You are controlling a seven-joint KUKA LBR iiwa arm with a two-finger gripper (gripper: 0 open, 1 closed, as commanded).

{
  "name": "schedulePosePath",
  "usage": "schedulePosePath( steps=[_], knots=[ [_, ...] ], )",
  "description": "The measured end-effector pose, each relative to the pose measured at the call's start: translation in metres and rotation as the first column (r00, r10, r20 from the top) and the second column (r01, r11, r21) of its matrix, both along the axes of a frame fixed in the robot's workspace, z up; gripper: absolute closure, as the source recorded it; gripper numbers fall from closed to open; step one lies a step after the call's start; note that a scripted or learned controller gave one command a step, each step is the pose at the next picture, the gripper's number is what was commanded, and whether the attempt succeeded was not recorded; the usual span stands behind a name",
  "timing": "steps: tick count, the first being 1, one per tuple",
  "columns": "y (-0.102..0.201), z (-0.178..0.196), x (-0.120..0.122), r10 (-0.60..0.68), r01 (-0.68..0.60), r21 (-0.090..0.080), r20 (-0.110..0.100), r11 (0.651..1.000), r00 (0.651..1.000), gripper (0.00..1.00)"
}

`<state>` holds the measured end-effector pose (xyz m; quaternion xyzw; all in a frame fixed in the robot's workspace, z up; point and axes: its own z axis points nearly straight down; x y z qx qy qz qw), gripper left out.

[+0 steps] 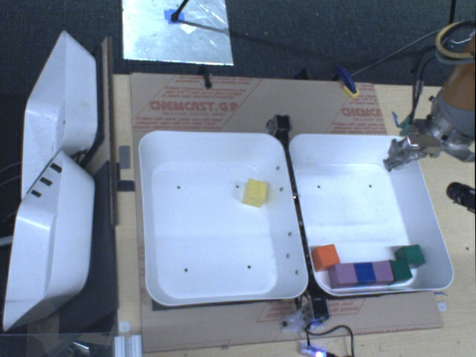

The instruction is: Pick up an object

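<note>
A yellow block (255, 193) lies alone in the left bin (171, 222), toward its upper right. Along the front edge of the right bin (357, 192) sit an orange block (325, 256), a purple block (343, 274), a blue block (365, 272), a mauve block (383, 271) and two green blocks (408, 257). My gripper (401, 155) hangs at the right bin's far right corner, over its rim, well away from all the blocks. I see nothing between its fingers.
A metal sheet (177, 19) lies on the dark floor beyond the bench. White moulded covers (52, 177) stand to the left of the bins. A blue-and-yellow clamp (346, 82) sits on the cardboard behind the right bin.
</note>
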<state>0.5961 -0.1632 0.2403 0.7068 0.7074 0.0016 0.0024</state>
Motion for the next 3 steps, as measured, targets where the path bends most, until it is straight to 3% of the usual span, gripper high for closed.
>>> schedulePosePath(
  steps=[2,3],
  knots=[
    [0.098,-0.018,-0.033,0.003,-0.003,0.002,-0.005,1.0,1.0,1.0],
    [0.147,-0.007,-0.045,0.004,-0.004,0.002,-0.004,1.0,1.0,1.0]
  ],
)
